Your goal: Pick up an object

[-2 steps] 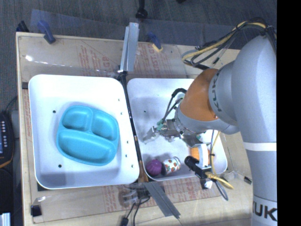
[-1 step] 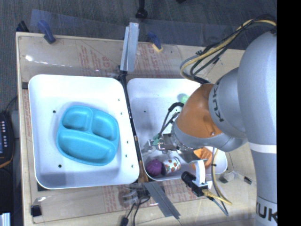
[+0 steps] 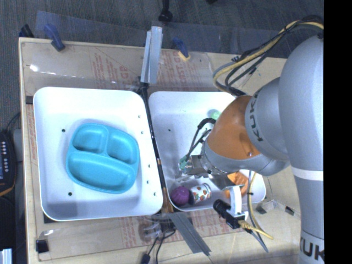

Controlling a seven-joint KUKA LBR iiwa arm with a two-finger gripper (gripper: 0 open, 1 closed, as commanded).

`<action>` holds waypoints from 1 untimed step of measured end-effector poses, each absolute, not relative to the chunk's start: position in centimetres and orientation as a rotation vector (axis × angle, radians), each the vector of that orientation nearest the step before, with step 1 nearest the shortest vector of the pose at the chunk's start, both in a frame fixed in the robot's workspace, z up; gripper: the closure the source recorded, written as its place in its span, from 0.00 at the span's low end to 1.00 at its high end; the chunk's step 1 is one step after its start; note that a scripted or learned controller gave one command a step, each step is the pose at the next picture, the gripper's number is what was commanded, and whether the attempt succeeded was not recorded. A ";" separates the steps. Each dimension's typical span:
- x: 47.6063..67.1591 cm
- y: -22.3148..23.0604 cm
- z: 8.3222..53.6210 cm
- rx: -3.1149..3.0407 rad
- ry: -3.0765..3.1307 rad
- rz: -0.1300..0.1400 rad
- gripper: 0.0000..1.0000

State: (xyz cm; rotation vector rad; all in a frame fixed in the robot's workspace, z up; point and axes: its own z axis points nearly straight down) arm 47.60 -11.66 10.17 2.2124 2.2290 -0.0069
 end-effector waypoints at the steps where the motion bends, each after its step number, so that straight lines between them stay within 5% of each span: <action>1: 49.8 -16.9 9.1 2.218 2.229 -0.002 1.00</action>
